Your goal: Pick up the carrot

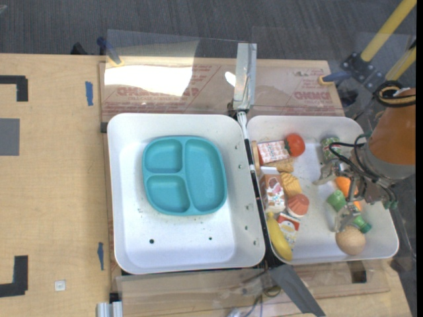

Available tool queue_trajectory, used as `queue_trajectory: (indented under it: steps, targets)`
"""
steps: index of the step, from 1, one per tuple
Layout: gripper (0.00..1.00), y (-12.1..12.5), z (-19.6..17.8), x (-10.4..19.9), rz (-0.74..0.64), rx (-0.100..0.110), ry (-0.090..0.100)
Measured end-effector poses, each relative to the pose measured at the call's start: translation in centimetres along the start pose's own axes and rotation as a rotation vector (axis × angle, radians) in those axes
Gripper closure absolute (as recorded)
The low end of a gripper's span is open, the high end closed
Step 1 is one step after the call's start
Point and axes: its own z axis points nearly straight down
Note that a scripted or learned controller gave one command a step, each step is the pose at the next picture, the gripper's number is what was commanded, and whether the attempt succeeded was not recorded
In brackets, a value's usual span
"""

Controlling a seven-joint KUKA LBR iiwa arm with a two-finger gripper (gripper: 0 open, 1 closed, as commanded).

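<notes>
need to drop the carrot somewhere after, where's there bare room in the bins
Left bin: bare floor in front of the teal plate, and a narrower strip on its left. Right bin: one bare patch mid-floor, between the banana and the egg. Crowded along its left wall, with cartons and food stacked close, and on the right around the gripper and the carrot.

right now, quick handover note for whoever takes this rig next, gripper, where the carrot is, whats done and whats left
Gripper: low over the right bin, at its right side; wires and linkage hide whether it is open or shut.
Carrot: an orange piece right at the gripper, among green items; no clear grasp visible.
Teal plate: in the left bin.
Done: arm is down at the carrot.
Left: confirm the grip, then lift the carrot clear.
</notes>
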Motion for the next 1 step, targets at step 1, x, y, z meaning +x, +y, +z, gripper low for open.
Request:
queue_trajectory:
  steps: [1]
  targets:
    - [1.00,0.07,-1.44,-0.54,-0.002,0.004,-0.015]
